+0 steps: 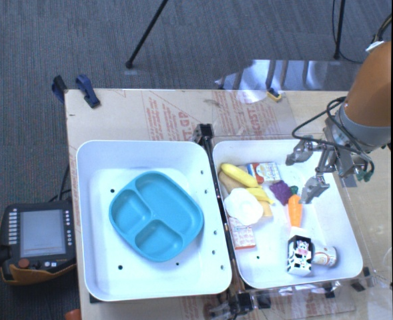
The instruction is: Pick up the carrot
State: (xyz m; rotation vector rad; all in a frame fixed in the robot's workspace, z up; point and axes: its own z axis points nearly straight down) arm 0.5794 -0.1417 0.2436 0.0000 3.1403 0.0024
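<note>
The carrot (294, 210) is a short orange piece lying in the right bin (343, 219), between a purple toy (281, 192) and the bin's bare right part. My gripper (307, 171) hangs just above and to the right of the carrot's upper end. Its two grey fingers (315, 188) stand apart, open, with nothing between them. The lower finger's tip is close to the carrot's top; whether they touch I cannot tell.
The right bin also holds two bananas (239, 174), a white bowl (243, 207), a small box (268, 172), a red packet (241, 235), a cow-print carton (301, 254) and a toppled cup (324, 256). A blue divided plate (156, 215) lies in the left bin (96, 179).
</note>
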